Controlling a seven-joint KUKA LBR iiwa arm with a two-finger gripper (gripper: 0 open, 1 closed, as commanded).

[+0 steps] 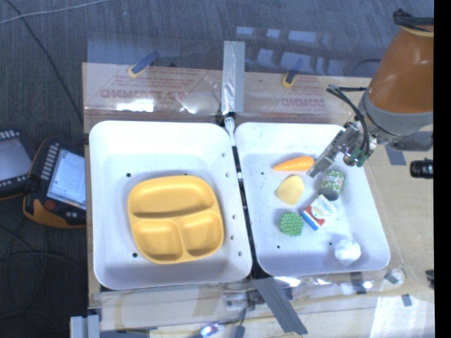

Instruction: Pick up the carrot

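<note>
The hand (325,162) is seen low over the right white bin (366,252), its tips just beside the right end of the orange carrot (294,163); whether the hand is apart or together cannot be told. The carrot lies on the bin floor, above a pale yellow rounded piece (289,189). A yellow divided tray (175,217) occupies the left white bin (106,153).

One fixed camera looks down at a slant from above the table (394,308), far enough off to take in both white bins (106,189) whole plus floor on the left, with the arm (405,69) entering from the right
</note>
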